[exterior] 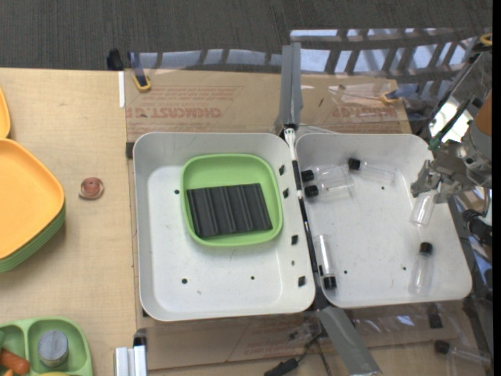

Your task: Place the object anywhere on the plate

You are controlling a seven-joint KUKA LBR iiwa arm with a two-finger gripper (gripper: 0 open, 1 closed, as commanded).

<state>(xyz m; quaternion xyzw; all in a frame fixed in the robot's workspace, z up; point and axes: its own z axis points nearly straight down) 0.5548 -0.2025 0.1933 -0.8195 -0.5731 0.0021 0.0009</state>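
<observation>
Grey arm (477,108) at right edge, jaws low, state unclear

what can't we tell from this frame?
- Tool, camera view: metal parts blur together at the right bin's edge; whether it holds the clear tube just below is unreadable.
- Arm: cut off by the right edge.
- Clear tubes, e.g.: transparent on white, outlines faint.
- Orange plates and the compartment tray: cut off by the left and bottom edges.

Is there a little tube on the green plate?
No, the square green plate in the left white bin carries just a dark ribbed mat.
</observation>
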